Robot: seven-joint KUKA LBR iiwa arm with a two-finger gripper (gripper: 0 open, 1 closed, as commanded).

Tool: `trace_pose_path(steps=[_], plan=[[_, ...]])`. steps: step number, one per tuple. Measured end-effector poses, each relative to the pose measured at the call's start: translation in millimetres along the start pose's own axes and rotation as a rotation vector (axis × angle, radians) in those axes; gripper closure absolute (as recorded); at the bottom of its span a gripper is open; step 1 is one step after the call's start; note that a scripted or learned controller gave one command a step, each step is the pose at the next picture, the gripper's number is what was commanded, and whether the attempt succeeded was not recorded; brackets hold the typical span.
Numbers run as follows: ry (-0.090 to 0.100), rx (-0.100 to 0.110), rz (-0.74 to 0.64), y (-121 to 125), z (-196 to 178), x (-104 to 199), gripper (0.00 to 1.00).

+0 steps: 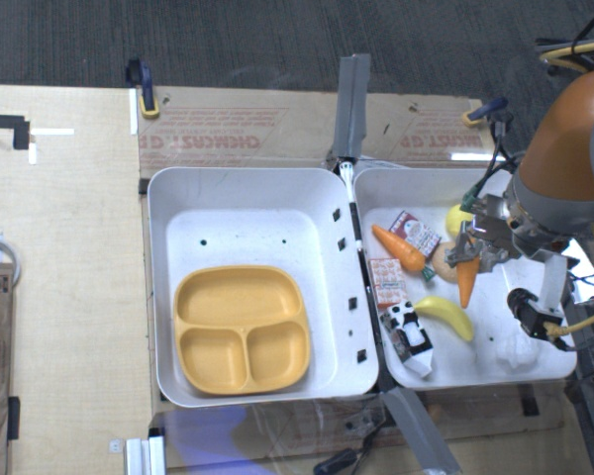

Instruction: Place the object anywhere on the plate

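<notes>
With the gripper [472, 255] pinching 1 carrot [466, 281] above the right bin [495, 366], the plate [242, 327] waits in the left bin [247, 191] — carry and drop remain.

yellow plate [243, 328] in left bin [168, 265]; carrots [400, 248], banana [445, 317] in right bin [495, 372].

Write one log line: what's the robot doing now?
gripper: above right bin, at carrot | plate: left bin, no food
</notes>
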State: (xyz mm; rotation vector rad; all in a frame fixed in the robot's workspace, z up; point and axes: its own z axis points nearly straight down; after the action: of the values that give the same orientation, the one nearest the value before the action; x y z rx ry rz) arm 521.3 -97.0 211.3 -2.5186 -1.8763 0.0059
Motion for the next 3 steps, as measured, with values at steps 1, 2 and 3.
trace_pose_path(steps=[1, 2, 3], plan=[[0.0, -0.001, -0.311, 38.6, 20.6, 67.5, 1.0], [0.0, 0.001, -0.501, 17.9, 20.9, 133.1, 1.0], [0.0, 0.001, -0.618, -46.0, 22.4, 204.8, 1.0]])
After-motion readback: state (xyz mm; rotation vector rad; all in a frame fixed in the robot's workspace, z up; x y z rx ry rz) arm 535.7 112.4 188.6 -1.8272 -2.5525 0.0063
